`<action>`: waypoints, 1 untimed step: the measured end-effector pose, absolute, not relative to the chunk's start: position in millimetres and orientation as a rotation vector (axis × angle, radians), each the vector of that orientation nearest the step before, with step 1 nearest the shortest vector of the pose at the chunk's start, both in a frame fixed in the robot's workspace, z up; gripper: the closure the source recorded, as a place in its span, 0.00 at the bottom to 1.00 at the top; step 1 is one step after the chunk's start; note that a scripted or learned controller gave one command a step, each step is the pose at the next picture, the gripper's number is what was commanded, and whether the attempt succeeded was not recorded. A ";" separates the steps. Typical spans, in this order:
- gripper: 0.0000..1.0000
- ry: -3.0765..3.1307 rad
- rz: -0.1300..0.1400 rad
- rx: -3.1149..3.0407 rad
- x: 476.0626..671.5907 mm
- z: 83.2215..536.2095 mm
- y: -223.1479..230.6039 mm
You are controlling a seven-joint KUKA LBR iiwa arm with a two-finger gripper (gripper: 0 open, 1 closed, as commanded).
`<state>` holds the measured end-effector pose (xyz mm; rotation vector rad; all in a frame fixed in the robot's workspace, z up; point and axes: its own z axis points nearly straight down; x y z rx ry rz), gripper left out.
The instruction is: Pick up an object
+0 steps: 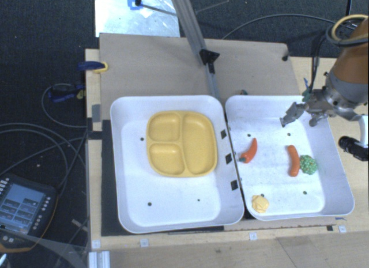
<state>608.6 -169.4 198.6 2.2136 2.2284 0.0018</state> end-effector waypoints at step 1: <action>0.00 2.229 0.001 2.213 608.6 198.7 -169.4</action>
